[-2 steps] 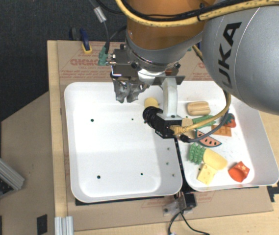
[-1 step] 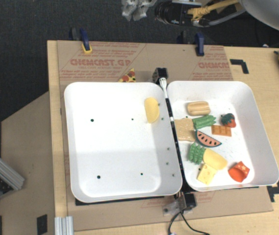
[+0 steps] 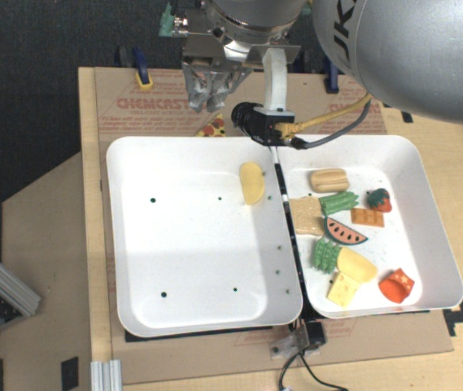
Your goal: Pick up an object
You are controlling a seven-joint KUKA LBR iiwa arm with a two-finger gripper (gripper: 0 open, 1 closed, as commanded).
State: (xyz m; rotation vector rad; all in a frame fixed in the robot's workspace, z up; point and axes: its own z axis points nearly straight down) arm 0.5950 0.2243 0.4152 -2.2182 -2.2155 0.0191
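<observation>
claw (image 3: 207, 96): up high past the far edge of the left bin (image 3: 133, 218), can't tell its grip | yellow toy (image 3: 252, 182): lies alone in left bin, easy to reach | other toy foods: bunched in right bin (image 3: 426, 194) | nothing lifted yet

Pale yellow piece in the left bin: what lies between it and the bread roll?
In the camera view, the bins' adjoining rims separate the pale yellow piece from the bread roll.
</observation>
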